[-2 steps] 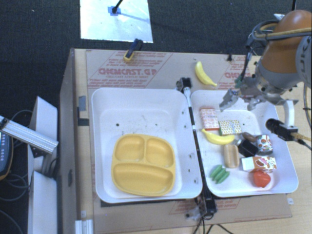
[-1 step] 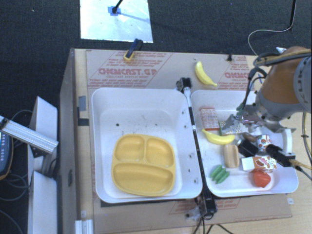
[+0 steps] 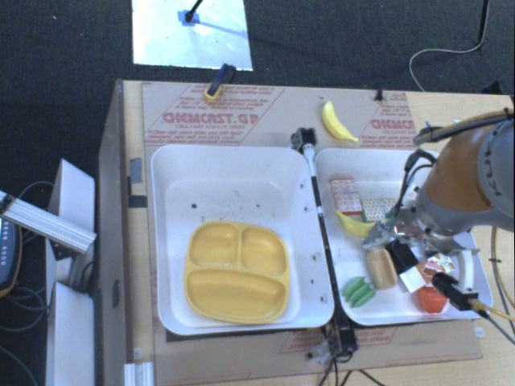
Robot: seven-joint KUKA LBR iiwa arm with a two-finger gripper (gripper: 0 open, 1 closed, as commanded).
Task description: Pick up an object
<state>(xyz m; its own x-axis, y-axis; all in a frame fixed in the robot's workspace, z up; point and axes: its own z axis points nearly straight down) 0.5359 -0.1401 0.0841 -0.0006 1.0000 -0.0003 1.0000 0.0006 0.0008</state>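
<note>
Over the right bin [image 3: 483,292], my gripper [image 3: 385,236] hovers above a bread roll [image 3: 381,268]; jaws' state unclear, so I'd centre first.

glossy white plastic bins [image 3: 241,163], matt yellow plastic tray [image 3: 237,273].

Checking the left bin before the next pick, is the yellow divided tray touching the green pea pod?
Apart. The camera view shows the yellow tray in the left bin, the green pea pod in the right bin, bin walls between them.
</note>
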